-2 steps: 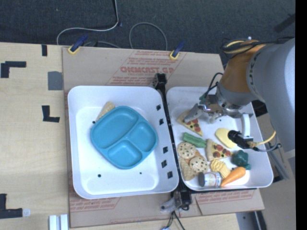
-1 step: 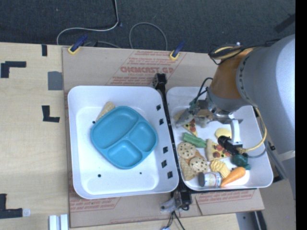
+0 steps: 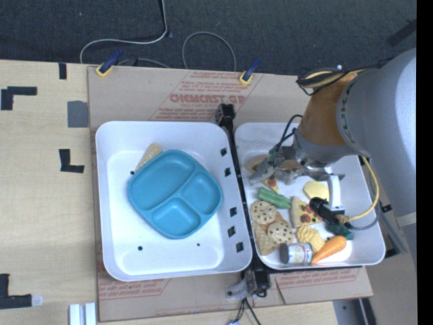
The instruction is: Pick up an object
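The right bin (image 3: 365, 249) holds a heap of toy food: round cookies (image 3: 264, 213), a green pod (image 3: 274, 197), a pizza slice (image 3: 298, 212), a yellow piece (image 3: 316, 191), a carrot (image 3: 331, 249) and a small jar (image 3: 296, 254) lying on its side. My gripper (image 3: 269, 170) is down in the upper left part of this bin, just above the green pod and next to a tan piece by the bin's left wall. The gripper's metal parts blur into the items around it, so I cannot make out anything held.
The left bin (image 3: 111, 249) carries a blue divided plate (image 3: 176, 193) with a tan piece (image 3: 150, 154) poking out from under its upper left edge. A black divider (image 3: 233, 181) runs between the bins. The arm's orange band (image 3: 325, 117) and grey body cover the right bin's upper right corner.
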